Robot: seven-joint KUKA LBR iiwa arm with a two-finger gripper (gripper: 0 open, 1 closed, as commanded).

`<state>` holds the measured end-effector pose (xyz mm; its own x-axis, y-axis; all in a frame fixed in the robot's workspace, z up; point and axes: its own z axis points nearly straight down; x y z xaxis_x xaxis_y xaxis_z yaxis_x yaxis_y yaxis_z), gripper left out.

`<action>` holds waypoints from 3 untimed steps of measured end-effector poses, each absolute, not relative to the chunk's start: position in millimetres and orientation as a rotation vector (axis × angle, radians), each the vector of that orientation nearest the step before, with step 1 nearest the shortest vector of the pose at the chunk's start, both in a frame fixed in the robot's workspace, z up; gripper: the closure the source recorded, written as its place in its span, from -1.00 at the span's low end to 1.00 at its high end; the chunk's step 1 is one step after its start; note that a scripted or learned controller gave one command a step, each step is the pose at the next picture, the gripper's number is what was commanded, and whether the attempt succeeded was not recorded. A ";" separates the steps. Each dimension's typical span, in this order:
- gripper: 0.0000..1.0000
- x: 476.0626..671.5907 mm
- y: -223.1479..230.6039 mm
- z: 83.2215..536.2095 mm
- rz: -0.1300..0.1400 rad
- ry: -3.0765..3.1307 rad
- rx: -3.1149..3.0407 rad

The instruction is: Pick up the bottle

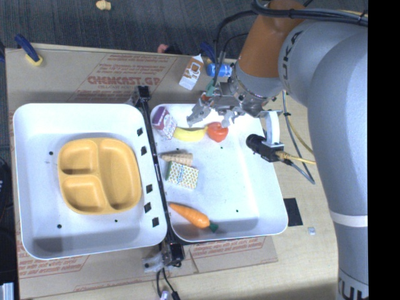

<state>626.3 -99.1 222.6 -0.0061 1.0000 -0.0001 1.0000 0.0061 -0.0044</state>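
Carrot (190,215) nearest, bottle (164,122) lying diagonally, purple end far-left

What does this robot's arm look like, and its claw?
The arm is thick, rounded and smooth grey, with dark lettering on its shell. An orange band sits above the wrist, black cables loop over it, and the claw is small, silvery metal.

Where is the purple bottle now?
In the camera view, the purple bottle is in the right bin's far left corner, beside the banana, left of the gripper.
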 end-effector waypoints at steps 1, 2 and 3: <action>1.00 626.6 -98.5 232.8 0.007 -2.230 -2.206; 1.00 594.6 -42.5 196.6 0.006 -2.290 -2.146; 1.00 598.0 38.0 191.7 0.005 -2.477 -1.926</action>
<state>598.0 38.0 191.7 -0.2461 0.9692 0.0010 0.9692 0.2461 -0.0050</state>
